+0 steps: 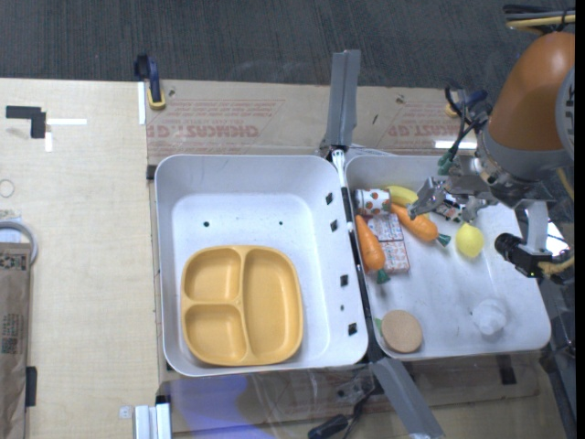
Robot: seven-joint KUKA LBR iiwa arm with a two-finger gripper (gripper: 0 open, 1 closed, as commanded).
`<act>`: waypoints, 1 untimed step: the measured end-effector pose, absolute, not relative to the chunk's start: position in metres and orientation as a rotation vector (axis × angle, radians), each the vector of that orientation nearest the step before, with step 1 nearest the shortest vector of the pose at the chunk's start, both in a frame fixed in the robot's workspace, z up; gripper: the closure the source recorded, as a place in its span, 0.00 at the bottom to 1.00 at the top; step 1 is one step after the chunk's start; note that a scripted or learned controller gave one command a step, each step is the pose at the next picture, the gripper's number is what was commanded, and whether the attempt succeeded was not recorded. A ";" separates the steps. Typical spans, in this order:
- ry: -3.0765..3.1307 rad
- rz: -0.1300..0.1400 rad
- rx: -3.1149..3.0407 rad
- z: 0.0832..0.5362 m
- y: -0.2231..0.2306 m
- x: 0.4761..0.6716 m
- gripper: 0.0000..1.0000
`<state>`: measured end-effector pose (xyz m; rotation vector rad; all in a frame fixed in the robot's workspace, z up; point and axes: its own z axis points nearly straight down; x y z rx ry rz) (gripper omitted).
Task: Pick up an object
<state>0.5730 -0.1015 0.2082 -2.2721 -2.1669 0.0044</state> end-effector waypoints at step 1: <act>-2.341 0.003 -2.092 0.107 -0.113 0.606 0.00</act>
